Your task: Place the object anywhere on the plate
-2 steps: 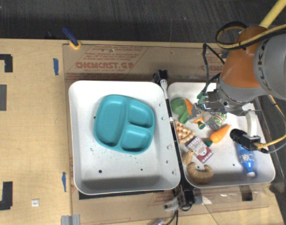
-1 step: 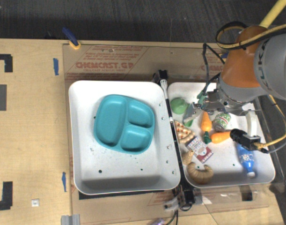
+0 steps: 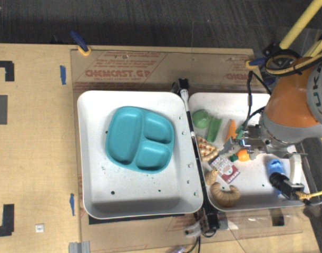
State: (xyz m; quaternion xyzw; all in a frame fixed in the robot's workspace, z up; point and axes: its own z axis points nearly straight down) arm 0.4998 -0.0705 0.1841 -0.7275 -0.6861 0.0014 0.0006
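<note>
Gripper [image 3: 235, 145] is low in the right bin [image 3: 255, 100], fingers closed on a small orange piece [image 3: 243, 154]; its long axis I can't tell. Teal plate [image 3: 139, 138] sits in the left bin [image 3: 95, 157].

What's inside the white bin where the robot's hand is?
The right bin holds green toy pieces, a waffle-like piece, a croissant, a small orange piece and a blue item. The arm covers whatever lies beneath it.

Two white bins [image 3: 92, 141], one teal plate [image 3: 139, 138], one croissant [image 3: 225, 194]
</note>
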